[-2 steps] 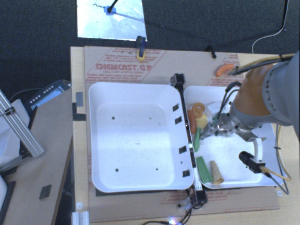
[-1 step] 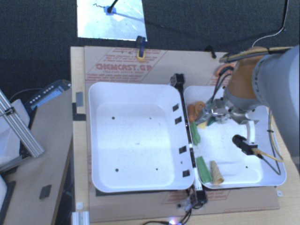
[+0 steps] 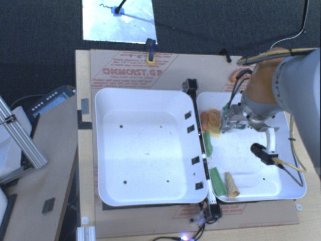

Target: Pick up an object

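Observation:
My gripper hangs low over the upper left part of the right bin, under the grey arm with the orange band. Just left of it lie an orange rounded piece and a small yellow piece; I cannot tell whether the gripper touches them. A green strip lies along the bin's left wall. Another green strip and a tan cone-like piece rest at the bin's front left corner.
The left bin stands beside the right one, with a black divider with clips between them. A black cable end hangs from the arm over the right bin. A yellow clamp sits at the bench's back.

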Controlling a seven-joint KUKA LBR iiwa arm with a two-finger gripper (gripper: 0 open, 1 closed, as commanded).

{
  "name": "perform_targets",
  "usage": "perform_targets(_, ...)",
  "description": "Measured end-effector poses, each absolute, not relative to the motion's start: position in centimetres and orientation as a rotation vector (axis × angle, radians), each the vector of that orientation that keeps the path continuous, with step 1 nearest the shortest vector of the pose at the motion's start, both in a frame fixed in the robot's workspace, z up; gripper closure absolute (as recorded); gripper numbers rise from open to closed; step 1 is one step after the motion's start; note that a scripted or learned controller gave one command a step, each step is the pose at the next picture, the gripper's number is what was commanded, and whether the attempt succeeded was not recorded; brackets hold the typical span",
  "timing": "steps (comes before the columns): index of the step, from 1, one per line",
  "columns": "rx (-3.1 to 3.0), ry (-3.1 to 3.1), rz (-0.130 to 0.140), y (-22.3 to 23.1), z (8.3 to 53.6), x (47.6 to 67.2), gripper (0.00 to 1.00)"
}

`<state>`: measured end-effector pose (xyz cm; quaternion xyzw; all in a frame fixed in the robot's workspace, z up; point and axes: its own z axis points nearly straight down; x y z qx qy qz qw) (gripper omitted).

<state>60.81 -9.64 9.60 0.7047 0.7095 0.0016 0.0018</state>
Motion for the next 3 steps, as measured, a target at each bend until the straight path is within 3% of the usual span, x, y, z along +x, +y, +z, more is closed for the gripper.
perform_targets(1, 2.223, 2.224, -0.002, -8.6, 8.3, 58.2, 1.00)
perform_targets(2, 2.198, 2.227, 0.026, -1.5, 23.7, 61.1, 1.00)
perform_targets(3, 2.215, 2.235, -0.002, 3.8, 18.2, 57.9, 1.00)
